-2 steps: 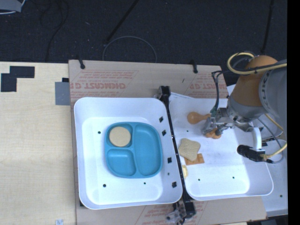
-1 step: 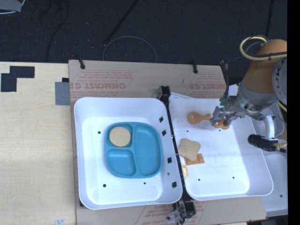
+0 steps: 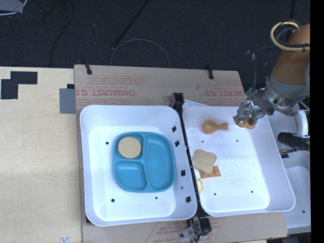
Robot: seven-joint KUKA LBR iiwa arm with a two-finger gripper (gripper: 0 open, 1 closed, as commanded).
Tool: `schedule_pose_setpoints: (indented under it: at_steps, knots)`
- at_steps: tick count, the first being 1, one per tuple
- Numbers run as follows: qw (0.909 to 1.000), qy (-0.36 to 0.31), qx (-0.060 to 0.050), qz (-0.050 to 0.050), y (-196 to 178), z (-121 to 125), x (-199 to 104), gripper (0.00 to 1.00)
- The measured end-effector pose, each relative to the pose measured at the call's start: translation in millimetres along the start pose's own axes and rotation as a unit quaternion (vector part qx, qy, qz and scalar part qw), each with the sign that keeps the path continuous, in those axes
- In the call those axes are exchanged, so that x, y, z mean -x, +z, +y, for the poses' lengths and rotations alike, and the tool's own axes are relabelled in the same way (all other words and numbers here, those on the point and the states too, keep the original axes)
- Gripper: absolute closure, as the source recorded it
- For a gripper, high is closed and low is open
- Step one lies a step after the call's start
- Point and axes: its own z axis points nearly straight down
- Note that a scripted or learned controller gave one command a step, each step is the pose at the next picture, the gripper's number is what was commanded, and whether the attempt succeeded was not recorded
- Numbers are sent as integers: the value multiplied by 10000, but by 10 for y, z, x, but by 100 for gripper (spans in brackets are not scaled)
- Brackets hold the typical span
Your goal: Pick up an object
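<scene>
Just beside gripper (image 3: 246,119), tan drumstick-shaped object (image 3: 214,127)

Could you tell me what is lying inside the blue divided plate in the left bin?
A round tan cookie-like disc sits in the upper-left compartment of the blue divided plastic plate; whatever lies beneath it is covered.

Red block lettering is printed on the cardboard sheet (image 3: 152,87) lying under the two bins. It runs mirrored and upside down from here, one line behind each bin and another at the front edge, too garbled to read with confidence.
</scene>
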Motion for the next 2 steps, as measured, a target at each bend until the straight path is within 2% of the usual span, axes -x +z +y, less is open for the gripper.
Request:
schedule_pose_setpoints:
  at_steps: [1, 2]
  knots:
    - [10000, -2, -12, 4, -303, 4, 15, 100]
    - [10000, -11, -47, 19, -184, -226, -471, 100]
